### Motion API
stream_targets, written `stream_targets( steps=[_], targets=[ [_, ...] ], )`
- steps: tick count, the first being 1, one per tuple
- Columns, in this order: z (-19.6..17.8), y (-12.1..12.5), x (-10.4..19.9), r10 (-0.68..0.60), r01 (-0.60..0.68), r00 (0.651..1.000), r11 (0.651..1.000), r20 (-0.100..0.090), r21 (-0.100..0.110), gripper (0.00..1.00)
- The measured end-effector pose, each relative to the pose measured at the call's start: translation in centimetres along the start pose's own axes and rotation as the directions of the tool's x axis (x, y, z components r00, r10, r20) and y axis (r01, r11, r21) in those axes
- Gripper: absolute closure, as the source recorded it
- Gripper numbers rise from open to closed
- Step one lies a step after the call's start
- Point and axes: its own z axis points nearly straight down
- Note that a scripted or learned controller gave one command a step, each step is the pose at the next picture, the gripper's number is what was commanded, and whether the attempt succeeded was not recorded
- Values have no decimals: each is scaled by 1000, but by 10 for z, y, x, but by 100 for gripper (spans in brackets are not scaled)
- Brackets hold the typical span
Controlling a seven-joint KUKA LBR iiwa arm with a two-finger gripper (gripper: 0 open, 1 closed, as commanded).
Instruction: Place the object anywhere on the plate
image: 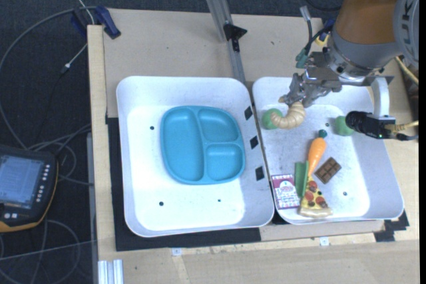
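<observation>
The arm's (373,3) bulk is cut off at the top right corner, and its wrist hides the far rim of the right bin (383,169). The pincer (297,95) hangs low over that bin's far left corner, right at a pale curled croissant (291,118); its tips seem to touch the croissant's upper end, but they are too small and dark for me to tell whether they are spread or pinching it. A green ball (270,119) sits touching the croissant's left end, close to the bin wall. Nearer the front lie a carrot (317,153), a chocolate bar (327,170), a pizza slice (314,199) and a small pink box (284,191), crowded toward the left front corner; another green thing (342,125) is half hidden by a black fitting. In the left bin (133,143) the blue plate (202,143) lies flat near the middle with white floor on all sides. The surface (166,30) beyond the bins is bare board.
</observation>
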Motion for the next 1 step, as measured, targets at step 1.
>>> stream_targets(
  steps=[1],
  targets=[
    [8, -35, 43, 1, -1, 1000, 1000, 0, 2, 100]
  ],
)
